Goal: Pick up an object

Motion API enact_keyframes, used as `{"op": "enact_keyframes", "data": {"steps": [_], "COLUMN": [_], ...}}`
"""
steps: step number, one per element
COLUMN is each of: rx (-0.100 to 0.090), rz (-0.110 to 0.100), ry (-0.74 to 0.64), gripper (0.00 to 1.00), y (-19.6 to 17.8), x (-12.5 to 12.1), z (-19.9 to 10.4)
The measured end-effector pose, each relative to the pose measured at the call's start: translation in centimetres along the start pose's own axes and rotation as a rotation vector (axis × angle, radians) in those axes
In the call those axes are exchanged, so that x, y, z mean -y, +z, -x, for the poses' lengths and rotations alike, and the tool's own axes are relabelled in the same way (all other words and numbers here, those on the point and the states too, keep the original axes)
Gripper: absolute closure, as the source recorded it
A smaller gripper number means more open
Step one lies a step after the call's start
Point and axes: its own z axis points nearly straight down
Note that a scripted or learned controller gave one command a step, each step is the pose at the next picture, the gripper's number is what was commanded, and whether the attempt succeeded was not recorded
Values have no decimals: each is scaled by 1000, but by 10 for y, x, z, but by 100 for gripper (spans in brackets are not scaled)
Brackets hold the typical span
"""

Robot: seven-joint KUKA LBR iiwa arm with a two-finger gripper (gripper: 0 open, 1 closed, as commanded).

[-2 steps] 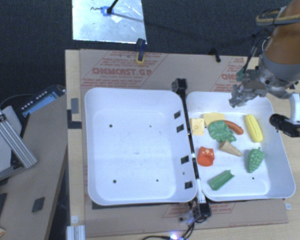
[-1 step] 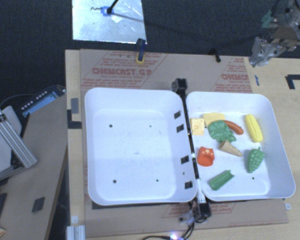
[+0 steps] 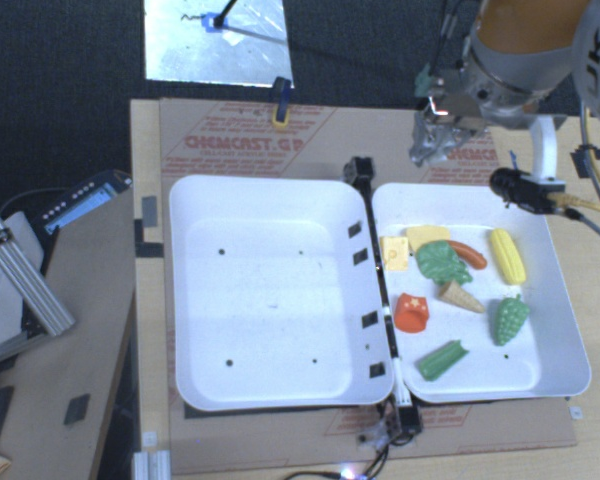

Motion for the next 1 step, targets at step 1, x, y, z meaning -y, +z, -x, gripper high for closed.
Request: {"op": "enact_keyframes", "data": {"steps": [1], "rx": [3], "rz": [10], "ry": [5], "gripper": [100], "y": [-17], "x": [-52], "z": [-3]}}
